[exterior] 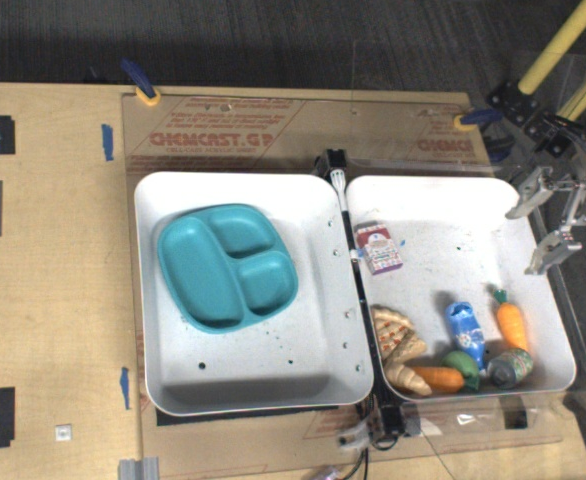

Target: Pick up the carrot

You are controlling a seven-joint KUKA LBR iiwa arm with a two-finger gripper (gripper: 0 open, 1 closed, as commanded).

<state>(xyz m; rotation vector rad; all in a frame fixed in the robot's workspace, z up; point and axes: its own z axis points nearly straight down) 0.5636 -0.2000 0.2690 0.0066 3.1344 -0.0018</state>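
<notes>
The teal tray (228,265) fills my left bin (153,368). In the right bin (443,193), the carrot (511,323) lies at four o'clock, hard by the right wall, bottle (466,334) beside it. My pincer (553,218) hangs open and empty at two o'clock over the rim. A finger could strike that wall or nudge the bottle; open floor lies toward twelve.

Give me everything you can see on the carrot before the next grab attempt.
The carrot is a small orange toy, smooth like plastic, with a green leafy top pointing up the view toward the far wall. It lies flat on the floor of the right bin, close to its right wall, tilted slightly. A blue packet lies beside it on the left, apart from it; a dark green item sits by its blunt lower end. The gripper hangs above and right of it, not touching.
</notes>
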